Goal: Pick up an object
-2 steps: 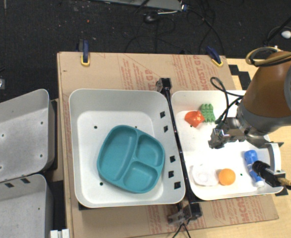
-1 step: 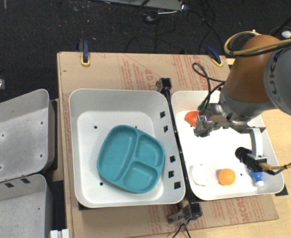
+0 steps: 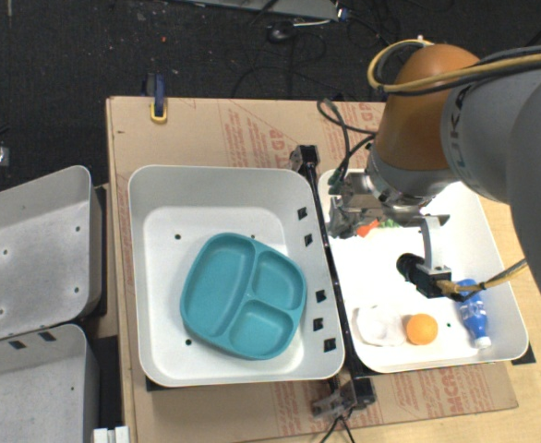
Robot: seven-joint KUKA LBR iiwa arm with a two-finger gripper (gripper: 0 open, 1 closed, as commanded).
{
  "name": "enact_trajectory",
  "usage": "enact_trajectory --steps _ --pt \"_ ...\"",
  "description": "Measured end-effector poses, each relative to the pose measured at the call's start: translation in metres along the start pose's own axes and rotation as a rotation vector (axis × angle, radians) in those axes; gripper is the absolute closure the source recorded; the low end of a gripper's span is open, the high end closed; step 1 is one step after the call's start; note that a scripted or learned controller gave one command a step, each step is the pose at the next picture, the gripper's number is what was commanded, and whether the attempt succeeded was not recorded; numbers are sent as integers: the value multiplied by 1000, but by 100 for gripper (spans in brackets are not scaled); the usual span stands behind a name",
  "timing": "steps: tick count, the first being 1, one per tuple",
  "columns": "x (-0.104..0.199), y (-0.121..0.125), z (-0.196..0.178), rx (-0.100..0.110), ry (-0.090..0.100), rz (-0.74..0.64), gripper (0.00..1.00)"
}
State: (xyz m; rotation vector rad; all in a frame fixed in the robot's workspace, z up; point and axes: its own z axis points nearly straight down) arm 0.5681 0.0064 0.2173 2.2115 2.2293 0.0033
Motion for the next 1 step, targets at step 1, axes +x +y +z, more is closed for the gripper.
enact_trajectory --steps 1 --pt "43 31 -11 -2 1 1 100"
